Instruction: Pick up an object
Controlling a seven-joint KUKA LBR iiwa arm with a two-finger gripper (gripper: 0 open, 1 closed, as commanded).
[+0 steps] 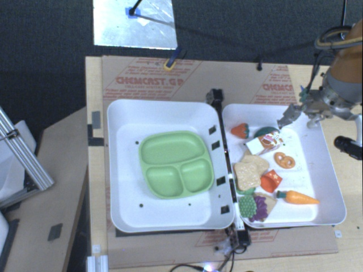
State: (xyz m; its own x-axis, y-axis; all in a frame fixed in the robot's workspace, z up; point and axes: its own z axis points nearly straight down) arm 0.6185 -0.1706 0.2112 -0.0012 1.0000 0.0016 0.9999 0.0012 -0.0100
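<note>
The right bin [326, 169] holds several toy foods: a red strawberry [240, 131], a dark green piece [265, 132], a white and red carton [264, 144], a pretzel [284, 161], a bread slice [250, 171], a red wedge [271, 181], a carrot [299, 197] and purple grapes [261, 207] beside a green bunch [247, 205]. My gripper [296, 122] hangs over the bin's far right part, just right of the dark green piece. Its fingers look spread, open, with nothing between them.
The left bin [122, 129] carries a green divided plate [174, 164]. A black hinged divider [222, 152] runs between the bins. A shiny sheet [135, 16] lies beyond the bench. A metal frame [22, 157] stands at the far left.
</note>
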